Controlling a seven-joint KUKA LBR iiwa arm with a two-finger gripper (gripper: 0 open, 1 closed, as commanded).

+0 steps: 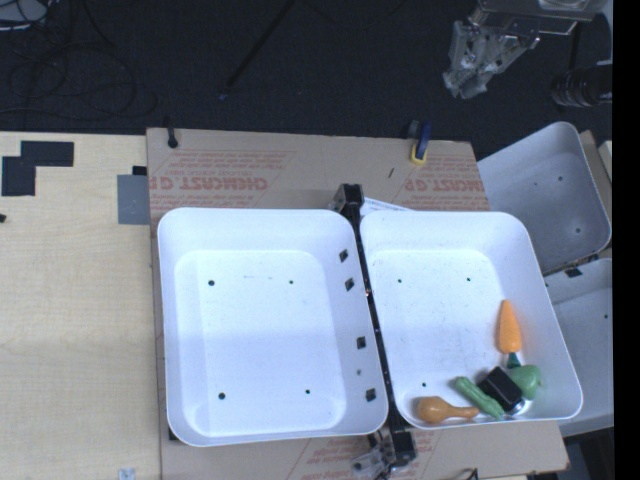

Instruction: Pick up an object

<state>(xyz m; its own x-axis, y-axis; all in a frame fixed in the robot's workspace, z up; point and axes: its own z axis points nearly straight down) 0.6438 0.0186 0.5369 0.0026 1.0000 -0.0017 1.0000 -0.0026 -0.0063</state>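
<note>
Gripper [470,76] hangs high at the top of the camera view, well above and behind the right bin [440,230], over the dark floor beyond the counter [70,298]; can't tell whether it is spread or pressed together, too blurred and small, and nothing is visibly held. All pickable items sit in the right bin's near right corner, well apart from the gripper: an orange carrot-shaped toy [509,328] along the bin's right wall, a black block [500,388] just below it, a green toy [525,379] touching or just beside the block on the wall side, a green stick-like piece [478,395] on the block's other side, and an orange-tan pear-shaped toy [443,409] against the bin's front wall. Left bin [255,230] sits beside the right bin, sharing the black centre divider [362,298]. Judgement: approach not yet begun, task at the start. Risks: the items are crowded into the corner, so a descent there could hit the bin wall or rim; the cluster is tight, so the gripper may land on two items at once or nudge one aside and come up with nothing; the rounded toys could slip out. The carrot toy looks the most isolated, so probably the safest target, though it's close to the wall.
</note>
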